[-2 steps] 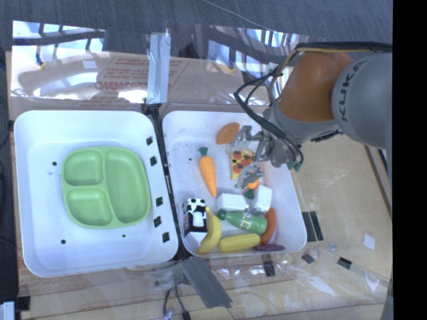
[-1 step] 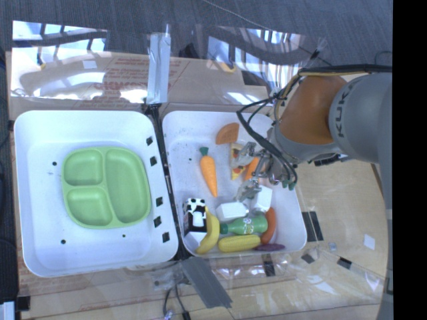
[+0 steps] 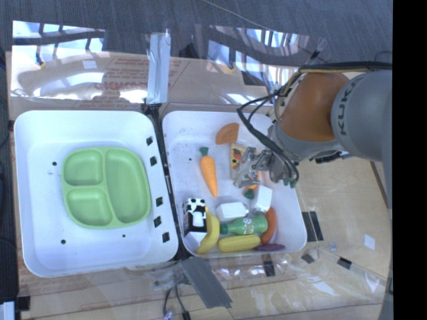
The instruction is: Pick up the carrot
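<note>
The carrot (image 3: 209, 173) is orange with a small green top. It lies in the right bin (image 3: 175, 179), near that bin's left wall, with its tip pointing toward the front. My gripper (image 3: 251, 173) hangs over the middle of the same bin, a short way to the right of the carrot and apart from it. The arm's orange band (image 3: 313, 109) and grey wrist reach in from the right above the bin's far right corner. The gripper covers part of what lies under it.
Around the gripper lie a pizza slice (image 3: 237, 157), an orange wedge (image 3: 227, 133) and a white block (image 3: 231, 211). At the front are a cow toy (image 3: 195, 215), bananas (image 3: 237, 243), a green bottle (image 3: 244, 227) and a sausage (image 3: 269, 224). A green divided plate (image 3: 105, 187) sits in the left bin (image 3: 33, 245).
</note>
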`<move>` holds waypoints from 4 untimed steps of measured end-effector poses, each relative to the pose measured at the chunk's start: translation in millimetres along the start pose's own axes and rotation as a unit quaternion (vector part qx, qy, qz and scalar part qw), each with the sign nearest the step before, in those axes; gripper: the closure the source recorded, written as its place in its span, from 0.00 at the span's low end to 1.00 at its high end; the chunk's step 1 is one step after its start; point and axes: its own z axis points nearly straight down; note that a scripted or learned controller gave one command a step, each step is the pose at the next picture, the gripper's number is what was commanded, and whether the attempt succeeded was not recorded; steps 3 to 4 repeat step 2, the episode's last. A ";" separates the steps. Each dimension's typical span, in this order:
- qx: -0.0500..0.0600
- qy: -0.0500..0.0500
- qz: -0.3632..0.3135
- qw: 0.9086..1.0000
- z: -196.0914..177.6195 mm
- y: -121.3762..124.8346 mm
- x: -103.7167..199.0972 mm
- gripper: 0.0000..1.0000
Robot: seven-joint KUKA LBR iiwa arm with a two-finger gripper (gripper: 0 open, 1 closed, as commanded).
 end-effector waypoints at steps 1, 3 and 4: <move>0.000 0.001 0.153 0.988 -38.9 68.2 13.8 1.00; 0.000 0.003 0.231 0.973 -76.2 135.0 65.6 1.00; 0.000 0.003 0.231 0.973 -76.2 135.0 65.6 1.00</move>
